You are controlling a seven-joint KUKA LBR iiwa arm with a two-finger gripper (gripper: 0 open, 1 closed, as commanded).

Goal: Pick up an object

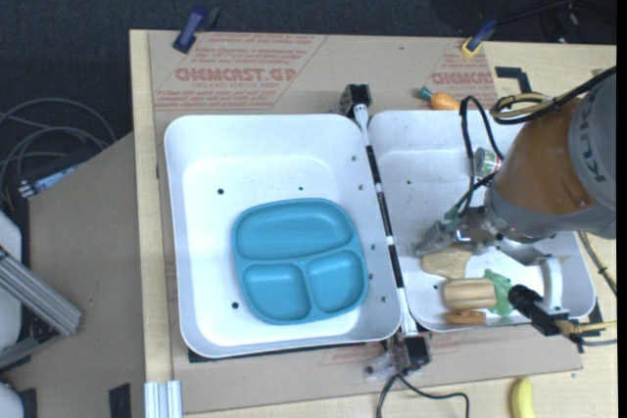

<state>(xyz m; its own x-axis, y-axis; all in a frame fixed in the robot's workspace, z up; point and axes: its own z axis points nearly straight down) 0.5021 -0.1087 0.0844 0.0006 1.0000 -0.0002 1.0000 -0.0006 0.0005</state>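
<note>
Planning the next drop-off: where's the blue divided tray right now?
The blue divided tray lies in the left bin, toward its near edge, across the divider from the claw.

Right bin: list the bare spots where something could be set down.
In the right bin, the far half is bare, between the divider and the arm. The near end is crowded: end effector, wooden block, green piece. The left bin has bare floor around the blue tray.
</note>
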